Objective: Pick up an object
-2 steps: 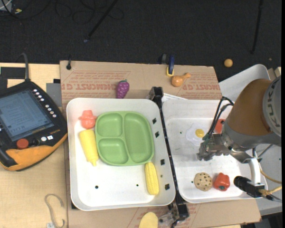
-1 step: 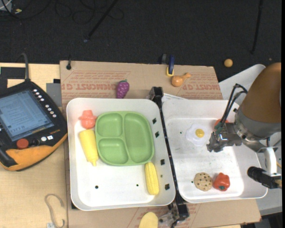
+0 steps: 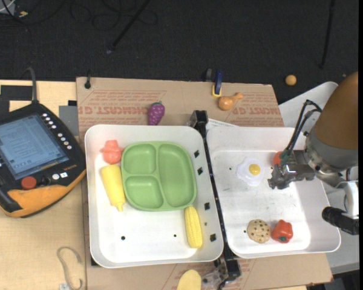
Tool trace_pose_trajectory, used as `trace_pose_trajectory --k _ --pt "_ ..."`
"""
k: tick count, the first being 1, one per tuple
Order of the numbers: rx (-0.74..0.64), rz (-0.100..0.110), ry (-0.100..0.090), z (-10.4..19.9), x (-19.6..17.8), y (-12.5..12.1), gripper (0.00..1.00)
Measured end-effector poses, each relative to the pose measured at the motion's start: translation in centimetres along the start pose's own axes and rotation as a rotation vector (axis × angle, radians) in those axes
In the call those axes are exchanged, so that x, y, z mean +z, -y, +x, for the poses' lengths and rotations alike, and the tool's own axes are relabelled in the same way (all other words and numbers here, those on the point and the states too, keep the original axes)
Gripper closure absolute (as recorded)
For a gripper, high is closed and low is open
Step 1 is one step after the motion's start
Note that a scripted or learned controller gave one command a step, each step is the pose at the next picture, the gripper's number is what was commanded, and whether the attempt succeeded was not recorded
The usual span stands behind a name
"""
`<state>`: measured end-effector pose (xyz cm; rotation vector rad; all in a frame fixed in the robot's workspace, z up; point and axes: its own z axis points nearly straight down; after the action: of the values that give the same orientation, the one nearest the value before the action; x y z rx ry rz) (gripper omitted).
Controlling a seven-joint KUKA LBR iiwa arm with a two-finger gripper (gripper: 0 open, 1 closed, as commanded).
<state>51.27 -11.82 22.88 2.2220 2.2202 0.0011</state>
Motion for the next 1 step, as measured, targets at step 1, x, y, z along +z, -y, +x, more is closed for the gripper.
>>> trace_pose_trajectory --k 1 --pt "-0.004 0.004 -0.003 5.08 -0.88 1.81 1.0"
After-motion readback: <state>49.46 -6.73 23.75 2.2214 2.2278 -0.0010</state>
